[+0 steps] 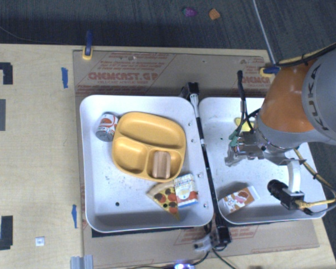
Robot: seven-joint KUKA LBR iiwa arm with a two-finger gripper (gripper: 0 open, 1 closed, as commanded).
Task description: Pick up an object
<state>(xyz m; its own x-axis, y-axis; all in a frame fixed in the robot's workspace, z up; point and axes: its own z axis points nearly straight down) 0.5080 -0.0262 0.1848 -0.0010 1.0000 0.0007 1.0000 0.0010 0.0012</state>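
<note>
My gripper (232,153) hangs over the middle of the right bin (217,120), at the end of the grey and orange arm (291,108) that covers the bin's right half. A small orange and white packet (239,199) lies in the same bin near its front edge, below the gripper and apart from it. The left bin (93,172) holds a yellow divided plate (141,125) with a brown sausage piece (160,164) in one compartment. A small can (105,126) lies by the plate's left rim. A toy pizza slice (164,196) and a little carton (185,188) rest at the front.
A black bar (199,136) runs between the two bins. A black fitting with a cable (284,195) sticks out from the arm over the right bin's front right corner. Cardboard (123,72) lies under the bins on the wooden bench.
</note>
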